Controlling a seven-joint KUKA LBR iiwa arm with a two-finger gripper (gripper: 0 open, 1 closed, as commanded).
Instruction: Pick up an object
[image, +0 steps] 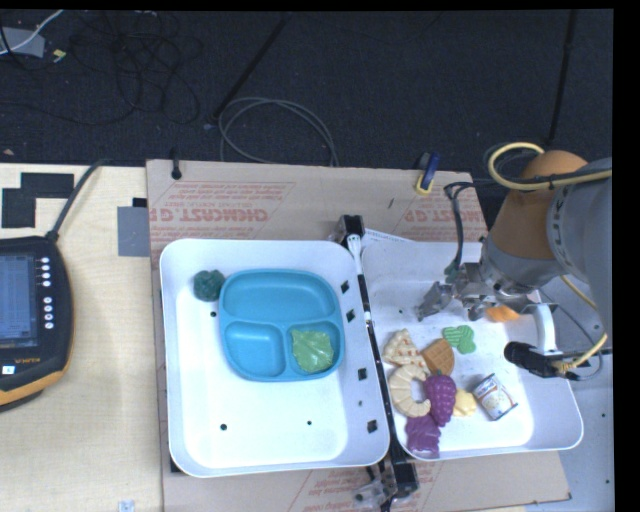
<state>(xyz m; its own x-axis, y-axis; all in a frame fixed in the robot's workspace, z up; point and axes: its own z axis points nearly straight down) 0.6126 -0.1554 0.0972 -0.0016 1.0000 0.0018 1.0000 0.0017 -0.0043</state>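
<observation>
Nearest, lumpy purple grapes (432, 410) and a small can (494, 396) lay in the right bin (560, 432), crowded beside tan waffles (403, 352). A smooth blue tray (275, 322) holding a green lump (312, 350) sat in the left bin (200, 420). Farther back, the gripper (440, 298) hovered over bare white floor; whether its fingers were apart could not be told.

My bench's other half, and what lies around it

The left white bin (180, 400) holds a blue divided plate (265, 300) with a pale green lump (313, 350) in its 4 o'clock compartment, and a dark green ball (208, 285) at the plate's 10 o'clock (just beside its rim). Printed cardboard (250, 205) underlies both bins. A teach pendant (25, 320) sits at 9 o'clock, and cables (280, 125) loop at 12.
</observation>
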